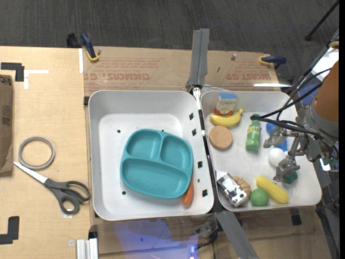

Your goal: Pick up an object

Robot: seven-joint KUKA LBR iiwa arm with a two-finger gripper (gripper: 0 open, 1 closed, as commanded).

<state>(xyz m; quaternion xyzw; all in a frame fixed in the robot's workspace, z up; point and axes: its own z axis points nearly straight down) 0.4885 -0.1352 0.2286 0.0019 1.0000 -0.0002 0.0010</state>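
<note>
End effector (287, 169), finger state indiscernible, above right-hand shallow white bin (307, 201), small white ball (276, 156) at ten o'clock.

Orange-banded arm (330, 99) — black cables, metal gripper (284, 169)

Teal tray (156, 163) in white bin (102, 144), orange carrot (187, 196), yellow banana (226, 118), green bottle (253, 135), yellow corn (272, 189), green lime (260, 197), tan disc (221, 138), grey-handled scissors (56, 188)

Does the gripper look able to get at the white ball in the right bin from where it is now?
Probably yes. The gripper hangs right beside the white ball, which lies bare on the bin floor; the green bottle and corn sit apart.
</note>
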